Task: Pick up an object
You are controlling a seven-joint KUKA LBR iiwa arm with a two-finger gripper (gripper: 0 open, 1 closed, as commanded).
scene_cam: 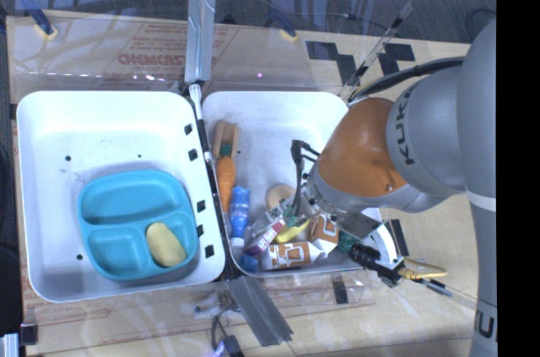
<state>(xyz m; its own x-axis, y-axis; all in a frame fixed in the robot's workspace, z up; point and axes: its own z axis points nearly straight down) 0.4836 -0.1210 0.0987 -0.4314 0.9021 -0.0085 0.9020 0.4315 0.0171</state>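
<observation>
the gripper (297, 210) sits low in the right bin (270, 106), under the orange wrist band; its finger state cannot be told from here. directly beneath and beside it lies a pile of small packets (291, 250) and a blue bottle (239, 212). just past these, a carrot (226, 178) lies along the bin's left wall. farther left, the left bin (51, 119) holds a blue divided tray (126, 220) carrying a yellow lemon-like object (166, 245).
</observation>
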